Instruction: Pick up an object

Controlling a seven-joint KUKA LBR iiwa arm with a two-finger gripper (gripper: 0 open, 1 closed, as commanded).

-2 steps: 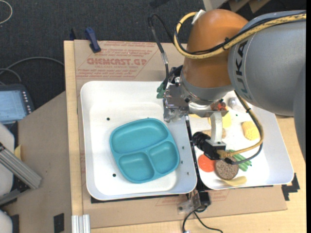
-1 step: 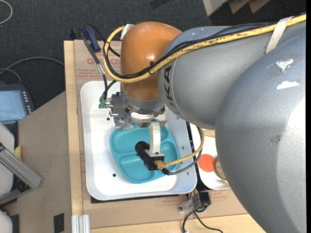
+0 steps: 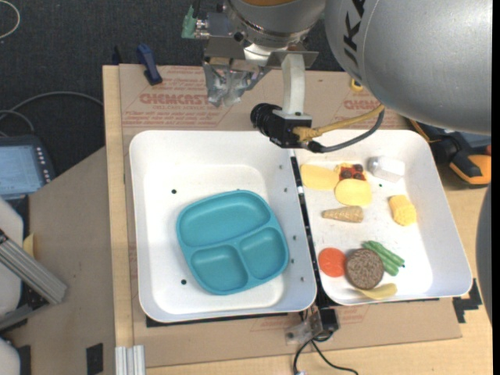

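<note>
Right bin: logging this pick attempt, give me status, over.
Gripper high over the bench beyond the left bin, holding nothing visible. Toy food untouched in right bin. Teal tray in left bin. Nothing blocking.

Glossy teal plastic divided plate (image 3: 231, 241); smooth, shiny white plastic bins (image 3: 148, 209); matt brown cardboard sheet (image 3: 168, 84) beneath; brushed grey metal arm casing (image 3: 422, 45); rough-textured brown round patty (image 3: 364, 267).

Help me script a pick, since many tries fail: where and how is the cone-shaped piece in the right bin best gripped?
Probably grip the cone across its thick middle, coming straight down from above. It lies flat on its side on the right bin, tip toward the left, with bare floor above and below it, while the yellow round piece sits close above. Closing across the width, not the length, seems safest.
</note>
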